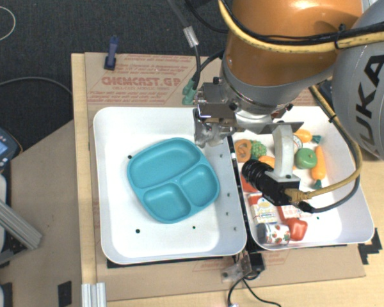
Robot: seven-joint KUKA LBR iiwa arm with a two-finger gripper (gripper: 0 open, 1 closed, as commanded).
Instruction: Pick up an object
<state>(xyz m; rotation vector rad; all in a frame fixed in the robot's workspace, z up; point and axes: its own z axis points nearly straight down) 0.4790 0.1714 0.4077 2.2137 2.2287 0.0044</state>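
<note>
My gripper (209, 130) hangs low under the orange-banded wrist, over the far right corner of the left bin (109, 171). It sits just beyond the far right rim of a teal divided plate (173, 179), which lies flat in that bin. The right bin (352, 219) holds several small toy foods: an orange piece (243, 149), a green leafy piece (259, 149), a green round one (305, 158), an orange carrot shape (318, 163), red pieces (297, 229) and a small labelled packet (264, 210). I see nothing held in the gripper.
The ridge where the two bins meet (233, 190) runs right below the gripper. The arm's bulk covers the far part of the right bin. A cardboard sheet (141, 78) lies under the bins, with a blue clip (111, 53) at its far edge.
</note>
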